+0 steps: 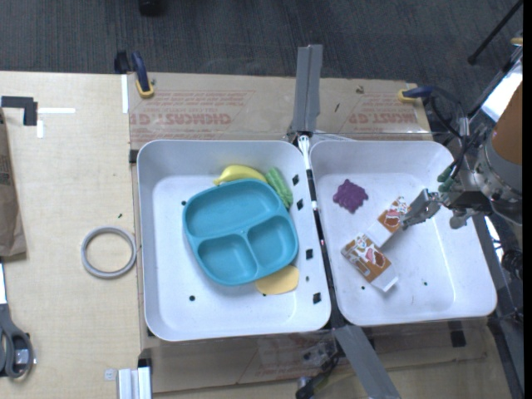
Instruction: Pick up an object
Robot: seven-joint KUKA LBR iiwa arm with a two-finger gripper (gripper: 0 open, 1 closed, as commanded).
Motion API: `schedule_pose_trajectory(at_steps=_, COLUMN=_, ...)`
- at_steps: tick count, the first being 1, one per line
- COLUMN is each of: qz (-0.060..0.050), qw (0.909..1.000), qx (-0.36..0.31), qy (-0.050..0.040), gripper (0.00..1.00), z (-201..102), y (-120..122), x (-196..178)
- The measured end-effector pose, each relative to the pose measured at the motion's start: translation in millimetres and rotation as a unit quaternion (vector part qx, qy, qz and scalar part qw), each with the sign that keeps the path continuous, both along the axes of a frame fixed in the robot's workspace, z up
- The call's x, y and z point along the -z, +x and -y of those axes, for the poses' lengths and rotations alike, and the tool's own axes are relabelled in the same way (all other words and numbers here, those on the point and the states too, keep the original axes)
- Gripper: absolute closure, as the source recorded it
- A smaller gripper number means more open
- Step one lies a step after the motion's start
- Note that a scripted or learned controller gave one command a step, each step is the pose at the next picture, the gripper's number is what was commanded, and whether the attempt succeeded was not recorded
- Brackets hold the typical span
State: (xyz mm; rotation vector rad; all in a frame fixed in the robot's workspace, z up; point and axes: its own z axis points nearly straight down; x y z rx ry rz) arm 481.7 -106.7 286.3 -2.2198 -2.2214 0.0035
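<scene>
In the right bin (432, 302) lie a purple bunch of grapes (350, 195), a small orange and white packet (392, 214) and a printed carton (369, 261). My gripper (437, 216) hangs over the right part of this bin, open, with nothing between its fingers. Its left finger (413, 213) slants down toward the orange packet and ends right beside it; I cannot tell whether they touch. The grey arm (490, 185) comes in from the right edge.
The left bin (158, 248) holds a blue divided plate (241, 233) lying over a yellow banana (238, 174), a green item (281, 187) and a yellow piece (279, 282). A grey ring (109, 251) lies on the bench at left. A metal post (307, 90) stands between the bins.
</scene>
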Motion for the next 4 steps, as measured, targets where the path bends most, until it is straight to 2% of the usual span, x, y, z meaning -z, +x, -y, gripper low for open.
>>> schedule_pose_trajectory(at_steps=1, qz=-0.001, qw=0.9998, qx=-0.017, qy=0.0007, gripper=0.0, z=0.4, y=5.1, x=135.1)
schedule_pose_trajectory(at_steps=2, qz=-0.001, qw=0.9953, qx=-0.096, qy=0.001, gripper=0.0, z=-13.7, y=12.0, x=195.9)
schedule_pose_trajectory(at_steps=3, qz=-0.001, qw=0.9955, qx=-0.094, qy=0.0011, gripper=1.0, z=-12.9, y=12.1, x=187.2)
schedule_pose_trajectory(at_steps=4, qz=0.0, qw=0.9983, qx=0.059, qy=-0.0004, gripper=1.0, z=-84.2, y=35.5, x=95.8)
